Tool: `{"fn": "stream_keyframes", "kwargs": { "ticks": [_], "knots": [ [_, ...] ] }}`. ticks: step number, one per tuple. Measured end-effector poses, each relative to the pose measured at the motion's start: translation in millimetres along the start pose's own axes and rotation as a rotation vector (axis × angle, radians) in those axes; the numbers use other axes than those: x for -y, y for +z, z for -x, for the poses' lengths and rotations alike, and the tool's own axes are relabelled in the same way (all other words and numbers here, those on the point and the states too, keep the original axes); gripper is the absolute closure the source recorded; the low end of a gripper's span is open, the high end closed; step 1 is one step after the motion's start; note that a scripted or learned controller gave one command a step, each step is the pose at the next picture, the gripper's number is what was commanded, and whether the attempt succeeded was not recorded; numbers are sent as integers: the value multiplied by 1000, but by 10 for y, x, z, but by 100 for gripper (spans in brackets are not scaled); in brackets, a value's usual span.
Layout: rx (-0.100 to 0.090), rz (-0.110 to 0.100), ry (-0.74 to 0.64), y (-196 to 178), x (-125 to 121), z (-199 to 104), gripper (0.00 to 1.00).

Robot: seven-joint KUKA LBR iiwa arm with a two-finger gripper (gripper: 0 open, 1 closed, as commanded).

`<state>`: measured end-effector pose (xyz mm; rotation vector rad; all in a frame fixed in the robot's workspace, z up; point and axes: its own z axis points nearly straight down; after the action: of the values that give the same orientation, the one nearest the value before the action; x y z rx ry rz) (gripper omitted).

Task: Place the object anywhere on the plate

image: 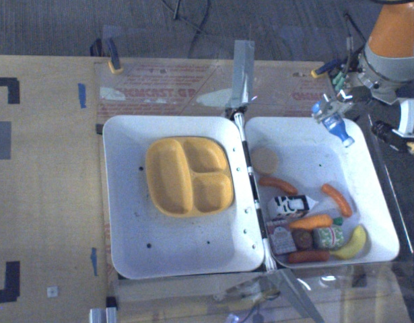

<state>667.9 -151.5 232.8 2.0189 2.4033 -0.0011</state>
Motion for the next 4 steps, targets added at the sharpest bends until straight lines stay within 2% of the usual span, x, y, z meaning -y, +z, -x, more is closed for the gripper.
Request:
{"fn": "stream_keyframes", "kwargs": {
  "ticks": [1,2,3,4],
  "knots": [
    [-3,-2,145,285,40,-615,100],
    [-4,-2,-65,464,200,-1395,100],
    [-1,4,-136,169,-11,-1070,100],
    [-3,-1,-155,472,-48,-1673,100]
  ]
}}
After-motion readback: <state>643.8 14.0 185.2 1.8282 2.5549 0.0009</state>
